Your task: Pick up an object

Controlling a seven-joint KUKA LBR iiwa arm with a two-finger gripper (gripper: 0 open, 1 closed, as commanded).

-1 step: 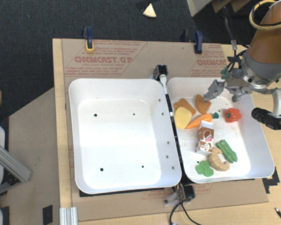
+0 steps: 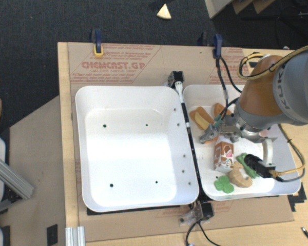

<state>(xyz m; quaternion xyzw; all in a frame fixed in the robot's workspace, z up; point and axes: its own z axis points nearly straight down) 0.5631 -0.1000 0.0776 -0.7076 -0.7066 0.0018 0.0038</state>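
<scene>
Gripper low in right bin, just above brown-and-white carton; finger spread unclear, nothing visibly held. Carton near bin's middle, long axis roughly upright in view, top end toward gripper. Bread-like piece up-left of carton, tilted. Green piece and tan lump just below carton.

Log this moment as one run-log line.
arm: over right bin | gripper: low among items, beside bread roll | carton: lying in bin | green toy: near front wall | grasp: unconfirmed
</scene>
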